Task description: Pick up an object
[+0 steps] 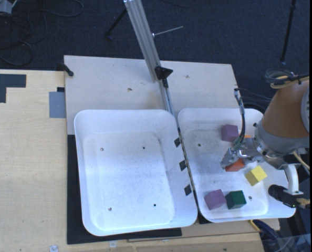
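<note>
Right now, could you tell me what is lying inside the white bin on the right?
The right-hand shallow white bin holds two purple blocks, a yellow block and a green block. An orange object sits beneath the hand, mostly covered.

The hand (234, 160) covers most of an orange object (235, 166), hiding its shape and the grip.

Pale wooden bench (30, 156); two shallow white bins (125, 172) side by side on a black mat (72, 193)
</note>
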### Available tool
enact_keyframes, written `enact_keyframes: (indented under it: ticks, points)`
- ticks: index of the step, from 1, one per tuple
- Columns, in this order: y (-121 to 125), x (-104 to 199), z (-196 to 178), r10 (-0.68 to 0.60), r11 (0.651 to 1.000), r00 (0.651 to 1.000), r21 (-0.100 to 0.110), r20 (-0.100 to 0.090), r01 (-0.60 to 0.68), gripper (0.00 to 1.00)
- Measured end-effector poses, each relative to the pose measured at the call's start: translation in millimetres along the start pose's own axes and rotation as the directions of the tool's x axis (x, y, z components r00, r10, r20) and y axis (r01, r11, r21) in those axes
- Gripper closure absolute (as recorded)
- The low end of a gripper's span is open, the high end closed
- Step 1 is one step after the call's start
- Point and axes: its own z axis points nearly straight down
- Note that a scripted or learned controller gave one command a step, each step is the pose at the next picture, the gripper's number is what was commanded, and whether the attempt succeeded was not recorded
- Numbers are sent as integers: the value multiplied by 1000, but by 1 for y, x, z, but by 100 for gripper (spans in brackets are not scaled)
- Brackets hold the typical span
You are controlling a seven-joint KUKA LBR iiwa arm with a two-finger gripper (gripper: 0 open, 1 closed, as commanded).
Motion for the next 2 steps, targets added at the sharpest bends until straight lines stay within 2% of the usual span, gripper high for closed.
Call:
enact_keyframes:
  ticks: [1,2]
  points:
    - [10,104,-23,-3,1000,1000,1,-1,3,100]
    - [24,193,-26,-3,1000,1000,3,0,3,100]
